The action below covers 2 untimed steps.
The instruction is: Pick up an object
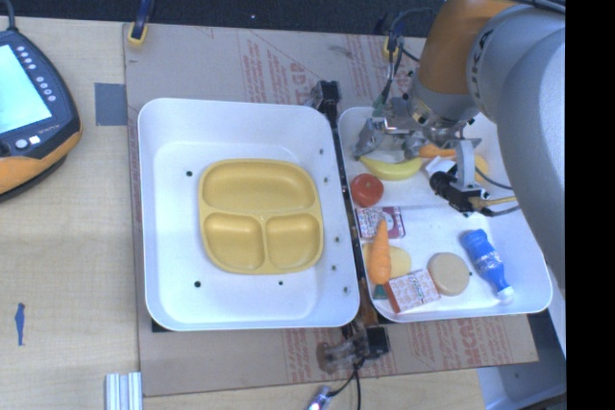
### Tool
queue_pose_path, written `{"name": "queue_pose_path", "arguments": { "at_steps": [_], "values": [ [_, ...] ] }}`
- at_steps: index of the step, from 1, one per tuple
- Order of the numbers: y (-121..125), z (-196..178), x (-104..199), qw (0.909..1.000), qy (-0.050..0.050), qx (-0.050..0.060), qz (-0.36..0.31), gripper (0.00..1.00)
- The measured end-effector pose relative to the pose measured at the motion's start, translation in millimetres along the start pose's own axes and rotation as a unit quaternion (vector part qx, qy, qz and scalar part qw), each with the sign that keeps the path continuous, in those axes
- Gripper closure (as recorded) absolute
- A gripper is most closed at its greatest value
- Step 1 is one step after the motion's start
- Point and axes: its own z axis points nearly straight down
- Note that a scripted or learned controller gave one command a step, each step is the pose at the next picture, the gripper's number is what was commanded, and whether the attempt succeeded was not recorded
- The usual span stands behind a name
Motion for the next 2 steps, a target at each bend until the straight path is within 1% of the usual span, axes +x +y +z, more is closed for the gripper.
{"name": "queue_pose_path", "arguments": {
  "at_steps": [1, 2],
  "values": [
    [-21, 18, -24, 1.0000, 0.000, 0.000, -0.001, 0.00],
    [-21, 7, -24, 1.0000, 0.000, 0.001, -0.002, 1.00]
  ]
}}
